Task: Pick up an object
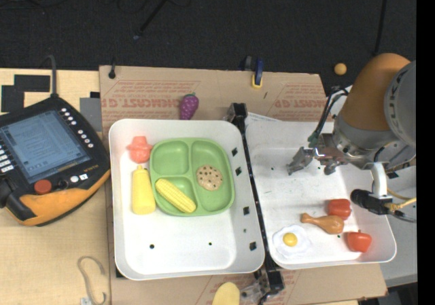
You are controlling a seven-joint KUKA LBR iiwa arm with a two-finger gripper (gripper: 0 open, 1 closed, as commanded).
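The gripper hangs at the upper middle of the right bin, its fingers apparently spread apart with nothing between them, though the view is small. Below it, toward the lower right, lie a chicken drumstick, a fried egg and two red peppers.

Dark floor with cables, wooden bench, cardboard sheet behind
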